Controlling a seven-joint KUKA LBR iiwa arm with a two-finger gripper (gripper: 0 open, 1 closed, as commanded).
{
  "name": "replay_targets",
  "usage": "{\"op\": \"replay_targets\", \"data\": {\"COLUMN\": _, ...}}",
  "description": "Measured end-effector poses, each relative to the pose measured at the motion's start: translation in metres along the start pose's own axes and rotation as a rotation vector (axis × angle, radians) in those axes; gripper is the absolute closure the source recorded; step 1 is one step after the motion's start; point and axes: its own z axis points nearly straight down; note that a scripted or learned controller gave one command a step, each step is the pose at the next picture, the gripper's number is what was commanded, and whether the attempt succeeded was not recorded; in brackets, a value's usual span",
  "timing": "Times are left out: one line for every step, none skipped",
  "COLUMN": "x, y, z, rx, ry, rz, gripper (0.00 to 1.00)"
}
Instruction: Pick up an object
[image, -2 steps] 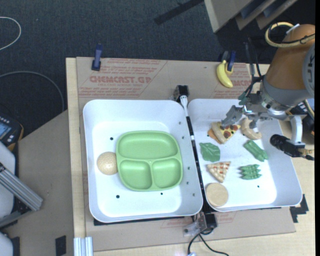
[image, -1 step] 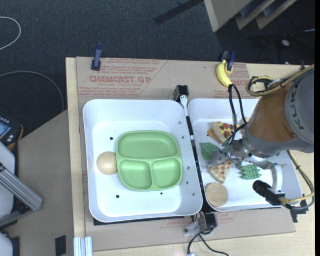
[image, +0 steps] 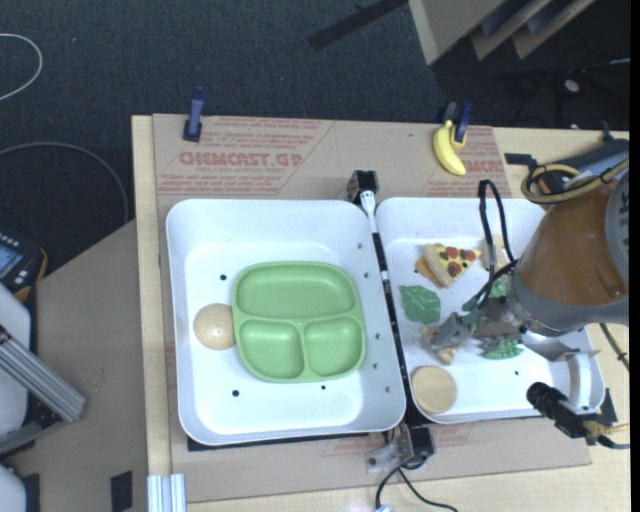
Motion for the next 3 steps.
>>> {"op": "replay_targets", "data": {"x": 0.033, "y": 0.003, "z": -0.259, "rx": -0.025, "ry": -0.003, "rz": -0.007, "gripper": 0.00}}
{"op": "replay_targets", "data": {"x": 0.032, "y": 0.002, "z": -0.260, "rx": -0.009, "ry": -0.004, "rz": -0.004, "gripper": 1.00}}
{"op": "replay_targets", "data": {"x": 0.032, "y": 0.000, "z": -0.161, "rx": 0.007, "ry": -0.001, "rz": 0.000, "gripper": 1.00}}
